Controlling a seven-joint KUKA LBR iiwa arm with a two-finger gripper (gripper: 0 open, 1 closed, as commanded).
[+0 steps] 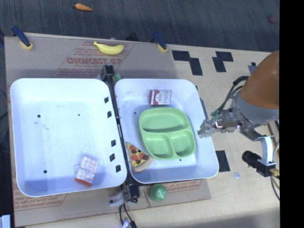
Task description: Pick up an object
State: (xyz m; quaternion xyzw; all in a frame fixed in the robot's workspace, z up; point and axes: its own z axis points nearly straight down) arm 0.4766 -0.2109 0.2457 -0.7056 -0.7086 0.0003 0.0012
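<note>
jaws hover at the right bin's rim, can't tell their state. the green tray sits just inside; it's wide and might slip or snag the rim.

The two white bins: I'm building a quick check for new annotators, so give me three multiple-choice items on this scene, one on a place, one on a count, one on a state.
1. Where does the pizza slice lie?
A. in the right bin's near left corner
B. in the left bin
C. on the floor

2. How many compartments has the green tray?
A. one
B. three
C. five

3. Where is the gripper?
A. clamped on the banana
B. inside the left bin
C. at the right bin's right rim, touching no item

Answers: 1 A, it lies beside the tray by the divider. 2 B, one long section and two smaller ones. 3 C, it sits at the rim, apart from the tray.
</note>
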